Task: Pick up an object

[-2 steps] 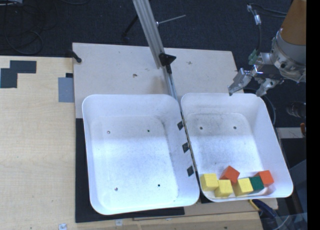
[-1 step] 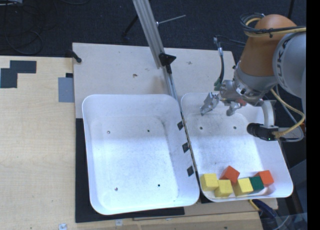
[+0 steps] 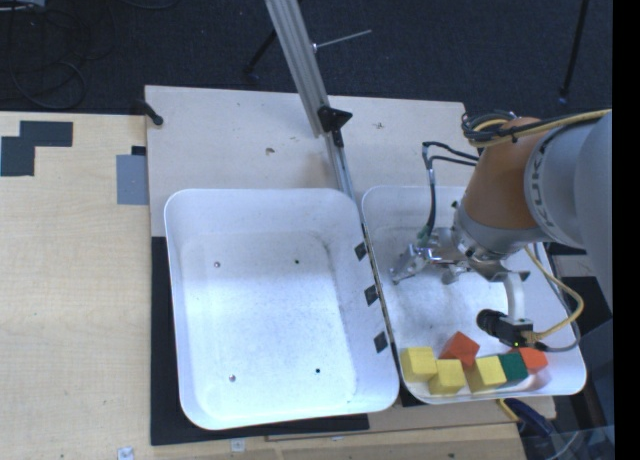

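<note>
**Blocks packed in the corner below me**

My gripper (image 3: 412, 260) hangs low in the right bin (image 3: 400, 210); I cannot tell its opening, and I see nothing in it. The left bin (image 3: 190, 248) lies beside me. Nearer the camera, 6 or so blocks (image 3: 470, 363) crowd the bin's front wall, touching; I judge I could jam between neighbours or strike the wall. No readable writing anywhere.

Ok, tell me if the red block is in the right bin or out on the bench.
In the bin. The red block lies inside the right bin, near its front rim, among the yellow blocks.
</note>
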### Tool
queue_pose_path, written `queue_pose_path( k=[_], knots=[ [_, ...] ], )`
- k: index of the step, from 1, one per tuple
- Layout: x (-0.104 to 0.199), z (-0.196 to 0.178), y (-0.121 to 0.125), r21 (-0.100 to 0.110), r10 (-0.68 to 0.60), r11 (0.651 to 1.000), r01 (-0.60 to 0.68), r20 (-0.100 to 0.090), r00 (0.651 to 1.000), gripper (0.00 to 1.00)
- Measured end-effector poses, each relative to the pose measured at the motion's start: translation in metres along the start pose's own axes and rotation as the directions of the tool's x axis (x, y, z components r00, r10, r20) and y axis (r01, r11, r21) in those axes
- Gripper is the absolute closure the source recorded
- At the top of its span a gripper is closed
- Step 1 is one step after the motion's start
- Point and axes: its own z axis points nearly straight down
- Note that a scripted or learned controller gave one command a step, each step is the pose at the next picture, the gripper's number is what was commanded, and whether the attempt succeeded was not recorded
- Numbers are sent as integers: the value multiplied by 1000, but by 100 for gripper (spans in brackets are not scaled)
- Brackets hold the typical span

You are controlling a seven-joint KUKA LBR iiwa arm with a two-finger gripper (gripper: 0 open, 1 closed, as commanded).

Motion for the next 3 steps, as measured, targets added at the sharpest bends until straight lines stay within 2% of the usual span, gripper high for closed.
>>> queue_pose_path(
  k=[1,2,3],
  knots=[
    [-78,-1,27,-2,2,1000,-2,5,1000,0],
    [-2,-3,-36,-1,-4,1000,4,0,1000,0],
    [4,-157,-68,-5,-2,1000,2,2,1000,0]
  ],
)
